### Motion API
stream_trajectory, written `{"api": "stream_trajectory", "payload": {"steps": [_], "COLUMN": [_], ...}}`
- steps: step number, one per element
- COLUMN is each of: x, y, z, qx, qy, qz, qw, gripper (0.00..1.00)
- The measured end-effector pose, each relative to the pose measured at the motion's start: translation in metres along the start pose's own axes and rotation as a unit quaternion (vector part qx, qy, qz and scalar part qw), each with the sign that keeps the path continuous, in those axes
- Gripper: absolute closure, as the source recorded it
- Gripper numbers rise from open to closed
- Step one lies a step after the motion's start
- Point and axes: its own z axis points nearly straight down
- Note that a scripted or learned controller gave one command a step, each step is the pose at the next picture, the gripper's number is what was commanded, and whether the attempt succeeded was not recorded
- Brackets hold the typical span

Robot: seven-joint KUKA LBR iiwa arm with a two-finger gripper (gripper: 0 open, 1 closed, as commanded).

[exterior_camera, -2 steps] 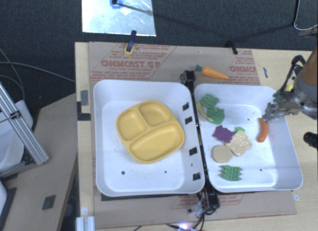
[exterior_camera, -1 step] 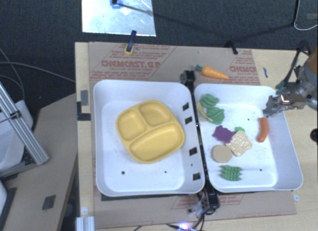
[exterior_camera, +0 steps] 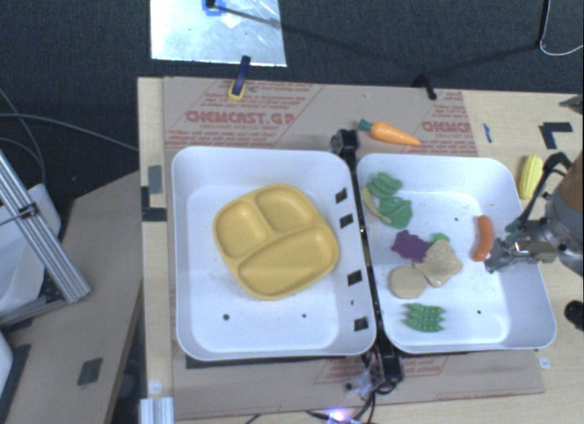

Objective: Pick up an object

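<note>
Toy foods lie in the right bin (exterior_camera: 525, 317): nearest, green pea pods (exterior_camera: 424, 316), then a tan cookie (exterior_camera: 407, 281), a bread slice (exterior_camera: 441, 263), purple grapes (exterior_camera: 411, 246), a red sausage (exterior_camera: 481, 237) and green leaves (exterior_camera: 391, 199). The claw (exterior_camera: 500, 256) sits at the bin's right rim, just beside the sausage; how wide it gapes cannot be told. A yellow plate (exterior_camera: 274, 240) fills the left bin (exterior_camera: 196, 322). A carrot (exterior_camera: 391, 132) lies on the counter (exterior_camera: 301, 108) beyond.

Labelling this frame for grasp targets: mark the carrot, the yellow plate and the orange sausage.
carrot (exterior_camera: 394, 133), camera view, middle of its orange body
yellow plate (exterior_camera: 276, 240), camera view, ridge between its compartments
orange sausage (exterior_camera: 482, 237), camera view, middle of its length
</note>
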Motion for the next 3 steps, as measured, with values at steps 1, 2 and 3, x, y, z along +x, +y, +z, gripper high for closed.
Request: {"api": "stream_trajectory", "payload": {"steps": [1,2,3], "x": [0.061,0.093,0.124], "y": [0.004,0.004,0.003], "z": [-0.040,-0.115,-0.180], "qx": [-0.007,-0.009,-0.009], "qy": [-0.001,-0.001,0.000], "qz": [-0.007,-0.006,-0.006], "qw": [1.0000,0.9999,0.9999], "gripper": [1.00,1.00,1.00]}}
